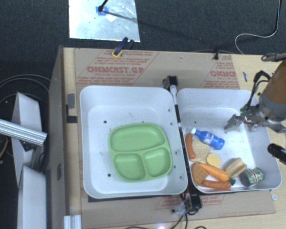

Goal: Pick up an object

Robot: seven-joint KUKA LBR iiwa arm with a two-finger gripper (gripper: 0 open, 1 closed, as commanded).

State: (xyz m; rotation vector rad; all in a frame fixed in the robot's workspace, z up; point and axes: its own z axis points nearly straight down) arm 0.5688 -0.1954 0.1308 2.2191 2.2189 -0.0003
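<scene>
Arm enters from the right; gripper sits over the upper right part of the right bin, above bare white floor. Nothing lies between its tips. At this resolution I cannot tell how the jaws stand; a pale prong shows at its left end, possibly one finger, but the view is too coarse to be sure.

Step in hand, as I judge it: approach and selection, with no object secured yet. To do it well, the gripper should travel toward the front of the bin, where the objects cluster, and pick one with free space on two sides. The blue bottle looks the best candidate: nearest, lying apart at its upper side. Closing across its narrow width should work. The packed front corner risks a jam.

Containers:
- Left bin: holds a green divided tray, three compartments, nothing visible in them.
- Right bin: blue bottle, a carrot, a bread-like piece, a small can, plus round food items near the divider, all crowded toward the front edge.
</scene>
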